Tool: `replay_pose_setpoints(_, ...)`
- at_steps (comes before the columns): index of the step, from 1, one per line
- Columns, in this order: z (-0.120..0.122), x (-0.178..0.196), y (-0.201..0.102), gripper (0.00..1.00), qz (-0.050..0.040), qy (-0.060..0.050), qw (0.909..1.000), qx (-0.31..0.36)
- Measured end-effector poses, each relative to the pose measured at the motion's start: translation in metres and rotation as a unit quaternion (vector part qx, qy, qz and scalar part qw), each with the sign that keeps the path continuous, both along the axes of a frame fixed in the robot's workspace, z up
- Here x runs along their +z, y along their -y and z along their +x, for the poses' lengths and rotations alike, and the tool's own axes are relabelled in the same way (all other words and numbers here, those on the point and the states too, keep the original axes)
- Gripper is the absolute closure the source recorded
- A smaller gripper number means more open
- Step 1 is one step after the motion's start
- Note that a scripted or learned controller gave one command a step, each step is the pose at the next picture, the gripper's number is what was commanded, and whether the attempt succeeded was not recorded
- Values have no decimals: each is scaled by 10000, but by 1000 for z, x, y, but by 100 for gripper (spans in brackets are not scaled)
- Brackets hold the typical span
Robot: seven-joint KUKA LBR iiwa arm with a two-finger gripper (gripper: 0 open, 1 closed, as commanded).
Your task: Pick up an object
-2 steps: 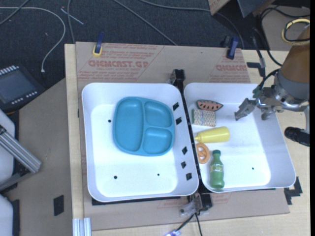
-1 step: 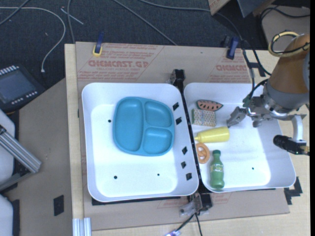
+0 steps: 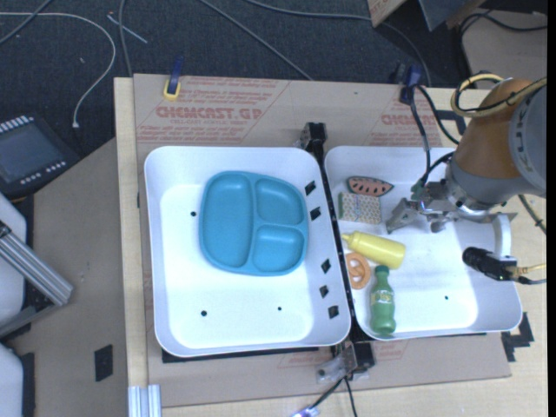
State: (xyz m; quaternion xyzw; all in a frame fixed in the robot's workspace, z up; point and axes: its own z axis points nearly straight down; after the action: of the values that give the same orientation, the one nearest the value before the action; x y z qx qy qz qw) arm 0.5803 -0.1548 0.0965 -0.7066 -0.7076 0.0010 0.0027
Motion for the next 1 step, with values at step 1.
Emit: replay_pose_setpoints(1,0,-12,-1,0,-3,7,10000,-5)
